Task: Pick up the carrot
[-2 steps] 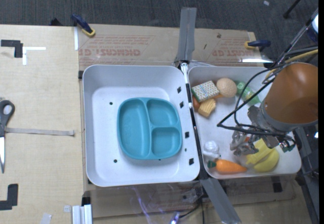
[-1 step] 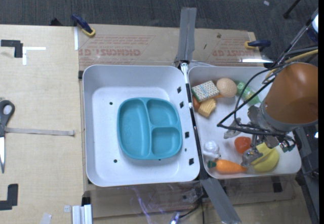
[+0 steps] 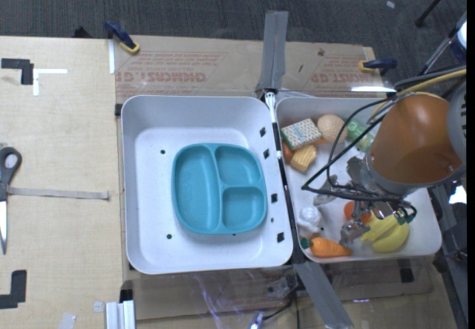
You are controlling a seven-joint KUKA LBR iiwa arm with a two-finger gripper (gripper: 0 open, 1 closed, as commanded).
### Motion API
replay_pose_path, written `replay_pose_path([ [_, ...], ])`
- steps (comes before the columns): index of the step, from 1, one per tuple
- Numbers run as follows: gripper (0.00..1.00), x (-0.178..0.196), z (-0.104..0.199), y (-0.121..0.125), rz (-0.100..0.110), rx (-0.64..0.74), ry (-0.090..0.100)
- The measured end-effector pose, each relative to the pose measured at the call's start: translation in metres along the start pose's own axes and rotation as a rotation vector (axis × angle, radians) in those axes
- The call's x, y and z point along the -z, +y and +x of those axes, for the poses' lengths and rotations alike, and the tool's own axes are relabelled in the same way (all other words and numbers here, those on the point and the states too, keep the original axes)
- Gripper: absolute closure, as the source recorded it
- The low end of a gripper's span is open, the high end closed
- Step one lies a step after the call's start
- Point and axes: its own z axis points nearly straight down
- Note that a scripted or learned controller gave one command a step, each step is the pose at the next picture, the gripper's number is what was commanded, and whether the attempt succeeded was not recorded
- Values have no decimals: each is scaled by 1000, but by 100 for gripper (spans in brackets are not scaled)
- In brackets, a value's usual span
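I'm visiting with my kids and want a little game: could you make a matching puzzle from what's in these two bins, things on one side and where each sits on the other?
Things:
1. plate
2. carrot
3. banana
4. egg

Places:
A. near the far edge of the right bin
B. in the middle of the left bin
C. at the near edge of the right bin, beside the divider
D. near corner of the right bin, just right of the end effector

Pairs: 1-B, 2-C, 3-D, 4-A
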Motion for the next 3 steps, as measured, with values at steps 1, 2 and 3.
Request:
replay_pose_path([
  [1,0,0,7,-10,0,-206,2],
  [2,100,9,5,-10,2,-203,-2],
  [3,0,9,5,-10,2,-203,-2],
])
